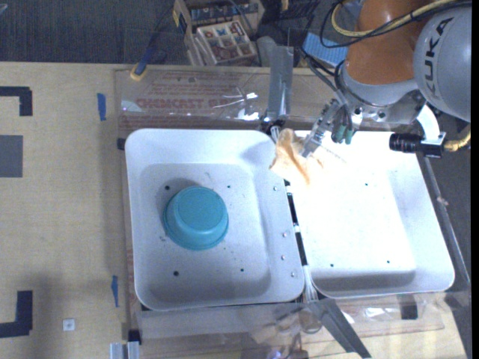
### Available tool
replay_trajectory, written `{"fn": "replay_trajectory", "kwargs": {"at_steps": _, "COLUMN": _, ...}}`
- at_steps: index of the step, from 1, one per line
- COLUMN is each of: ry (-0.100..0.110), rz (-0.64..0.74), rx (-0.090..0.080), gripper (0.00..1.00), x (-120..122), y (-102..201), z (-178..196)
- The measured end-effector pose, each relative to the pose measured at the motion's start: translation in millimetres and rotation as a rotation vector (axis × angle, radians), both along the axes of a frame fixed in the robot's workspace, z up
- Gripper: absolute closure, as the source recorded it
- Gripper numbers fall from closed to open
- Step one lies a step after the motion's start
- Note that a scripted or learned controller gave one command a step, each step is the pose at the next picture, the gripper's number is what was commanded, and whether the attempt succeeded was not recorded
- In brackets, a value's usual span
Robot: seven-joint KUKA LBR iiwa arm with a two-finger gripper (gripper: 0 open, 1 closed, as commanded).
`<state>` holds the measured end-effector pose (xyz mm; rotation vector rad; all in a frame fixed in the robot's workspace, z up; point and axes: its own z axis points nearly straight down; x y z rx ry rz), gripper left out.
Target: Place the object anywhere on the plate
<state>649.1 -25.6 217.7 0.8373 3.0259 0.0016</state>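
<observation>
Two white bins (142,152) share the bench; the gripper (313,146) carries an orange object (290,161) clamped between its fingers, next heading toward eight o'clock to the blue plate (196,217).

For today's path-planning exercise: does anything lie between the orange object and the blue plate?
No loose item does. The orange object sits at the bins' shared edge, so only the left bin's rim and bare floor separate it from the blue plate.

Grey KUKA arm (449,43), orange band (yellow and black cables looped over it).
</observation>
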Motion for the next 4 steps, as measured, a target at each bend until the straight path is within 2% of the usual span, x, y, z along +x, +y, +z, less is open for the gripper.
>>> {"fn": "replay_trajectory", "kwargs": {"at_steps": 1, "ry": -0.002, "rz": 0.395, "rx": -0.001, "gripper": 1.00, "x": -16.7, "y": 46.0, "z": -5.4}}
{"fn": "replay_trajectory", "kwargs": {"at_steps": 2, "ry": -0.001, "rz": 0.539, "rx": 0.000, "gripper": 1.00, "x": -33.8, "y": 96.8, "z": -7.5}}
{"fn": "replay_trajectory", "kwargs": {"at_steps": 3, "ry": -0.005, "rz": 0.544, "rx": 0.000, "gripper": 1.00, "x": -44.6, "y": 147.2, "z": 2.8}}
{"fn": "replay_trajectory", "kwargs": {"at_steps": 4, "ry": -0.006, "rz": 0.544, "rx": 0.000, "gripper": 0.00, "x": -44.4, "y": 147.0, "z": 3.1}}
